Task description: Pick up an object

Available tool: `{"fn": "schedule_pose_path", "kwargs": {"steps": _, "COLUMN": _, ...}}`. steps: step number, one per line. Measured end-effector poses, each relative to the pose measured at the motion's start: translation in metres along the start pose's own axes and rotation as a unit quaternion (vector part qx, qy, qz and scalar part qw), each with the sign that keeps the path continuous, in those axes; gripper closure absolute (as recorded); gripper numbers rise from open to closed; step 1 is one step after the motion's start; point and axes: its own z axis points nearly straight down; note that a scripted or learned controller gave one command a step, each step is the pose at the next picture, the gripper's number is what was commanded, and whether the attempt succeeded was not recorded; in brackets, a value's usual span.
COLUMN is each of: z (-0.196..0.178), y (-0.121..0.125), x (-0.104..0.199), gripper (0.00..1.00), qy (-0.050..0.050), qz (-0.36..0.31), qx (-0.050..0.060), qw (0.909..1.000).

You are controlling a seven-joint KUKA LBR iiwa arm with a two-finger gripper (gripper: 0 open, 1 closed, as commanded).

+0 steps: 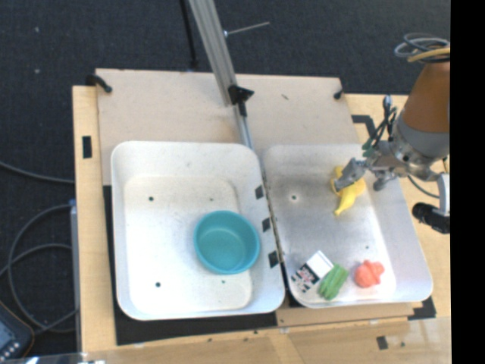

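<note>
Along the near edge of the right bin (pixel 394 233) you have three things in a row; a small white card with black print (pixel 311 270) lies toward the near left corner, a green object (pixel 332 282) touches its right side, and an orange-red object (pixel 368 274) sits just beside that, toward the near right corner; in the left bin (pixel 151 165) you see a teal bowl (pixel 226 241) upright, near the right wall and closer to the near edge than the far one; farther back in the right bin, a yellow object (pixel 348 196) lies toward the right wall, around the middle of that side; the gripper (pixel 356 174) sits right over its far end, one grey finger overlapping the yellow; you cannot tell how far the fingers are spread, nor whether they grip the yellow object; the arm (pixel 426 116) enters past the right wall, orange band above grey wrist
</note>
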Motion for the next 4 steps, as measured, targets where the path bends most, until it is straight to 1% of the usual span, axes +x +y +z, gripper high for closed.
{"fn": "schedule_pose_path", "kwargs": {"steps": 1, "z": 0.063, "y": -0.003, "x": 0.002, "gripper": 0.00, "qy": 0.000, "qz": 0.000, "qx": 0.000, "qw": 1.0000}}
{"fn": "schedule_pose_path", "kwargs": {"steps": 2, "z": 0.102, "y": -0.004, "x": 0.001, "gripper": 0.00, "qy": 0.000, "qz": 0.001, "qx": -0.001, "qw": 1.0000}}
{"fn": "schedule_pose_path", "kwargs": {"steps": 3, "z": 0.088, "y": -0.002, "x": 0.000, "gripper": 1.00, "qy": 0.000, "qz": 0.003, "qx": -0.005, "qw": 1.0000}}
{"fn": "schedule_pose_path", "kwargs": {"steps": 4, "z": 0.041, "y": 0.006, "x": -0.005, "gripper": 1.00, "qy": 0.000, "qz": 0.000, "qx": -0.005, "qw": 1.0000}}
